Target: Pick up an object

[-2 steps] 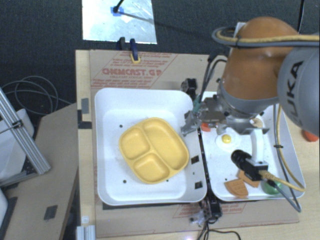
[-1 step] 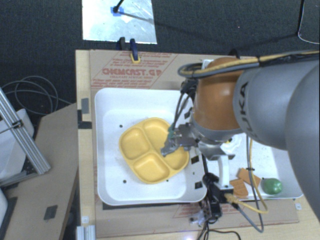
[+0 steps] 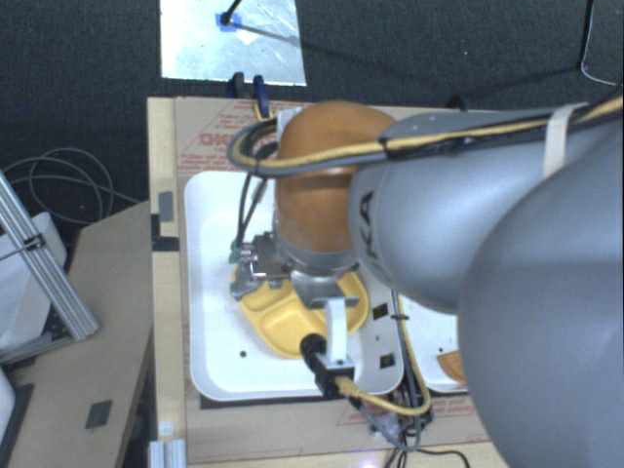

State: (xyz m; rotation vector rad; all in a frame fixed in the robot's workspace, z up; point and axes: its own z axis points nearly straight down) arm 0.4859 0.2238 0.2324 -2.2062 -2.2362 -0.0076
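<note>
A KUKA arm (image 3: 468, 261) looms over the bench, its grey bulk filling the near right of the camera view and hiding most of the right bin (image 3: 434, 373), where a small brown scrap (image 3: 450, 364) peeks out at the edge. Below its orange band (image 3: 317, 178) the wrist is plunged into the left bin (image 3: 210, 261), directly above a yellow object (image 3: 273, 322) that lies in the near middle of that bin. The gripper (image 3: 302, 295) is sunk behind the wrist hardware and cabling, right at the yellow object, and whether it has closed on anything cannot be told from here. A yellow cable (image 3: 322, 154) loops along the arm toward the wrist. Judged from this, the pick looks to be at the reach-and-grasp stage: the arm is down on its target, but the object rests on the bin floor, so lifting it clear is left to do. Beyond the bins, a silvery sheet (image 3: 232, 27) lies on the dark floor.
</note>
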